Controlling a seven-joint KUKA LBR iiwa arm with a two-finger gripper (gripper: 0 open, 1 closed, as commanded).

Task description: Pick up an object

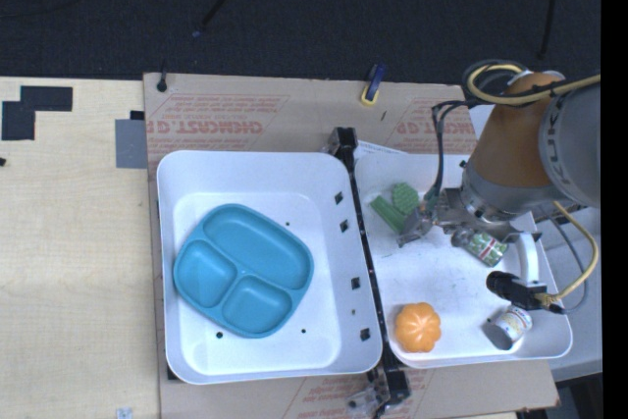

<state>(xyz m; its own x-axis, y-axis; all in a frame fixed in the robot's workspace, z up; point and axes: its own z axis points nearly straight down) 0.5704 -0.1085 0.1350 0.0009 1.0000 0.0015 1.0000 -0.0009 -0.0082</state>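
The gripper [424, 223] is seen low in the right bin [549, 348], touching the green object [396, 204] near the far left corner; its jaw state cannot be told.

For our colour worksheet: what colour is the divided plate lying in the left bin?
Light blue; the divided three-compartment plate shows best in the camera view.

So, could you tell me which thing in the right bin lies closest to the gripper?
The green object, right beside the gripper at the bin's upper left. The orange fruit and the small can sit farther down, near the lower rim.
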